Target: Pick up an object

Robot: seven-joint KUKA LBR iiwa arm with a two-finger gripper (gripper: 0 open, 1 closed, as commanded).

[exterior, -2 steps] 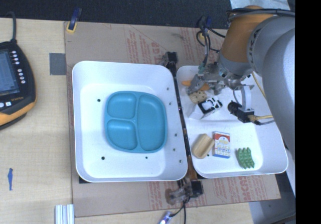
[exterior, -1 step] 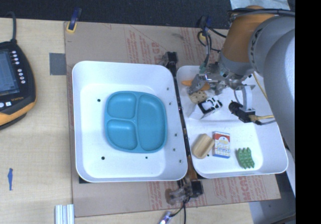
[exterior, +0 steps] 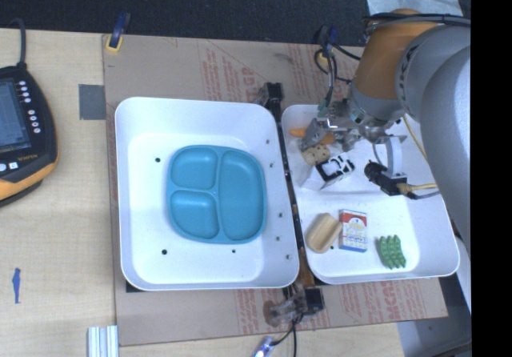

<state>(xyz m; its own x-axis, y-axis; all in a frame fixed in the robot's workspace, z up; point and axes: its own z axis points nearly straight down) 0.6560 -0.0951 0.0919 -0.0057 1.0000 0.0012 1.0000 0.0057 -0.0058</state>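
Left bin [exterior: 128,187] holds a divided plate [exterior: 217,192] at its middle; right bin [exterior: 436,259] sits just beside the left bin on its right. In the right bin's near part a wooden block [exterior: 322,233], a small box [exterior: 353,230] and a studded brick [exterior: 391,251] lie in a row, block nearest the left bin. The gripper [exterior: 326,149] is over the right bin's far corner next to the left bin; a handheld pendant [exterior: 22,135] lies on the bench well left of the left bin.

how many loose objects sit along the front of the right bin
3, in a row along the front of the right white bin: a tan wooden block nearest the left bin, a small red-and-white card box beside it, then a green ridged piece. The arm may hide others farther back.
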